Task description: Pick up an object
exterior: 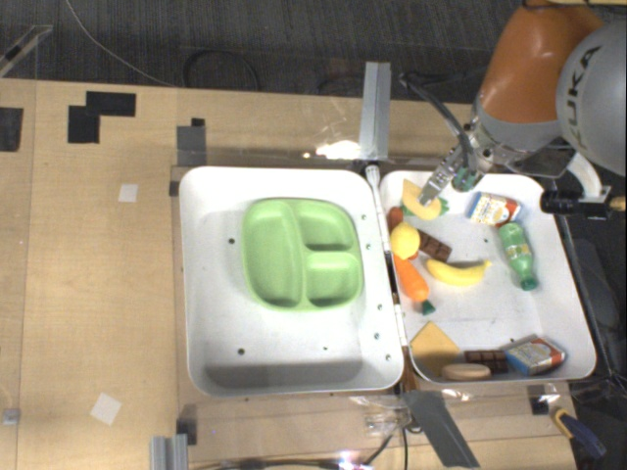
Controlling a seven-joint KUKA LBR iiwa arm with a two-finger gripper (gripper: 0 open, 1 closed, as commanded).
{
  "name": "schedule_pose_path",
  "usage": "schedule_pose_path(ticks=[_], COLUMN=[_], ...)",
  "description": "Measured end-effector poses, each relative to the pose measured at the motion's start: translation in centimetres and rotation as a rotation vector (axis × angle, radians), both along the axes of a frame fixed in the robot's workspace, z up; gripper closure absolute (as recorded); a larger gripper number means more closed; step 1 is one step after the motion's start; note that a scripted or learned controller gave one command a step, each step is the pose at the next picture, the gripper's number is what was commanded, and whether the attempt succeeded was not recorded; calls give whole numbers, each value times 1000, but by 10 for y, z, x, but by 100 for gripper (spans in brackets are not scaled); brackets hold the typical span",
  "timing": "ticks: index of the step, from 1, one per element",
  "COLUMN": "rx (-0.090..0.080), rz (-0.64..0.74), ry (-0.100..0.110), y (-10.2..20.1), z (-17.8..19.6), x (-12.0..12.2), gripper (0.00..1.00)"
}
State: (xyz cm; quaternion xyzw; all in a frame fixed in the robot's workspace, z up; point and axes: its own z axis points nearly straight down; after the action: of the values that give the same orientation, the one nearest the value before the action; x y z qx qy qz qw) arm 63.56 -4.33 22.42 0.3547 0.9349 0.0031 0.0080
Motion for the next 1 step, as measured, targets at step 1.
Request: schedule_pose_path(ticks=[1], rx=[-3], rz=[5], ry=[-3], y=[-1], z=[9], x=[1], gripper=[100])
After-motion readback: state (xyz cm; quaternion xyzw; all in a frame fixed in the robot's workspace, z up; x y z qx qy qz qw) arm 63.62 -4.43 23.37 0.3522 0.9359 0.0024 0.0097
